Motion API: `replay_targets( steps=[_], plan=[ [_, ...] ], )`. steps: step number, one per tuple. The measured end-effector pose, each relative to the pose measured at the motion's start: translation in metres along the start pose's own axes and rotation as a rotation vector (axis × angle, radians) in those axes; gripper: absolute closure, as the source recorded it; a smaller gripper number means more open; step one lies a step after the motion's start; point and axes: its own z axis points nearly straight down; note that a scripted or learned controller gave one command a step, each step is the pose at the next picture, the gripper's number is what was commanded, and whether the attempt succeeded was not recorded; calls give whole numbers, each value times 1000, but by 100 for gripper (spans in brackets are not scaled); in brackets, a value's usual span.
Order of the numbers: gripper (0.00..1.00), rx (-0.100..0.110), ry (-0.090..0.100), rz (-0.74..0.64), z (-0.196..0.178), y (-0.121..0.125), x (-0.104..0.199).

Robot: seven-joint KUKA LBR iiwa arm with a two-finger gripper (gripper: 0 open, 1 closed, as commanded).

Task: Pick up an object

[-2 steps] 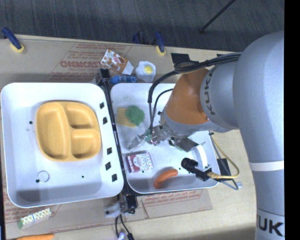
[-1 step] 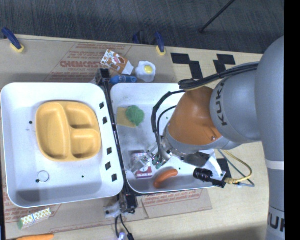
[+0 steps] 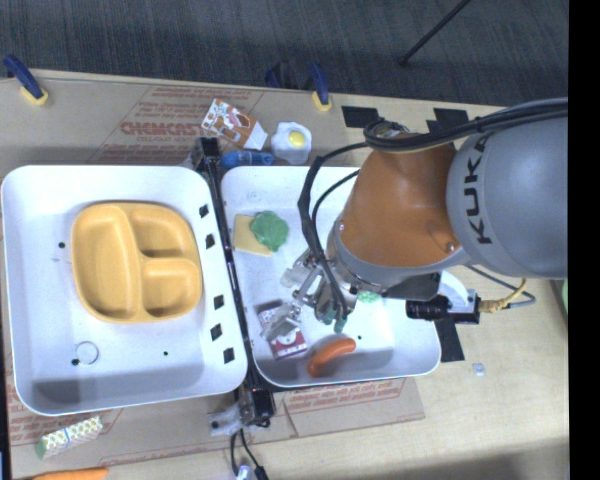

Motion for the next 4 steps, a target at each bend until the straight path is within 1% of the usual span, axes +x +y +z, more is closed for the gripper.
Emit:
replay_targets(
  steps=[1, 2, 3, 4],
  plan=[
    [0, 1, 3, -214, 79, -43, -29],
    [0, 2, -17, -645, 95, -42, -30],
    [0, -3, -8, -476, 96, -5, -80],
    [0, -9, -18, -141, 95, -23, -56]
  ],
)
